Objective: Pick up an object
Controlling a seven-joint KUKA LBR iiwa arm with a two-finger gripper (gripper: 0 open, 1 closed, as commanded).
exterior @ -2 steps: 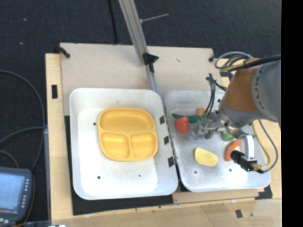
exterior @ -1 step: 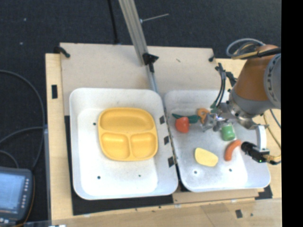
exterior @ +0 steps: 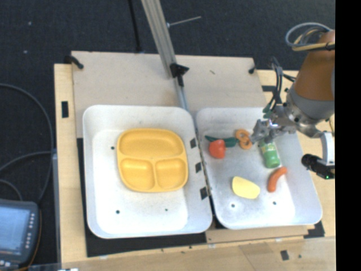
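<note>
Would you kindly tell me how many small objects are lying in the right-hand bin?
5: a red tomato at the left, an orange ring beside it, a green bottle by the gripper, an orange sausage and a yellow wedge nearer front. The arm may hide more.

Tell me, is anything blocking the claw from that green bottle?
Nothing visible does. The gripper hangs just above the green bottle in the right bin; the orange ring lies beside it.

The tool (exterior: 266, 130) sits above the green bottle (exterior: 271, 155), its tips too small and dark to read — open or closed cannot be told. The arm (exterior: 315, 89) behind it hides the right bin's (exterior: 225, 117) far right corner. Left of that bin, a grey screen device (exterior: 17, 230) is cut off by the frame's left edge.
</note>
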